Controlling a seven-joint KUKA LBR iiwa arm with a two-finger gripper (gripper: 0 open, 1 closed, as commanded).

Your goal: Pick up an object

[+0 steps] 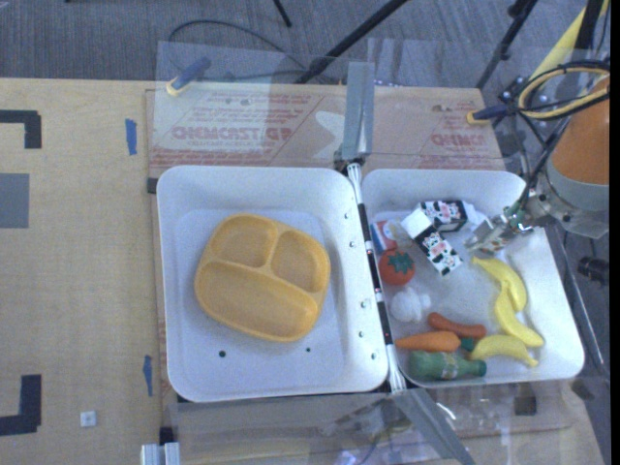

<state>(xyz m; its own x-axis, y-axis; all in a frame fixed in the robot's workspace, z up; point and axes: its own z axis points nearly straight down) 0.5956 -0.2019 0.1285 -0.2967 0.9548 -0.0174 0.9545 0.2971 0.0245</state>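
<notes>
Two white bins side by side in the middle of the frame, on a tan bench [68, 289].

In the left bin [189, 206]: a yellow divided plate [262, 277], three compartments, lying flat near the centre.

In the right bin [455, 178], a scatter of toy food:
- two black-and-white cow-patterned cartons, one [444, 211] toward the upper middle, the other [441, 253] just below it and tilted;
- a red tomato [396, 266] by the left wall, with a small white lump [409, 305] just below;
- an orange carrot [427, 341] and a thin red piece [456, 326], perhaps a chilli, lying close together at lower centre;
- a green bottle [444, 365] on its side along the lower wall;
- an upper banana [507, 281] toward the right, curving downward, and a lower banana [510, 349] near the lower right corner.

At the right edge of the frame, the arm [584, 158], orange and grey, reaching in over the right bin. Gripper [499, 232] low in the upper right part of that bin, just above the upper banana's top end and to the right of the cartons. Nothing seen held. Spread or pressed together: cannot tell, the metal tip being too small and blurred against the white floor.
</notes>
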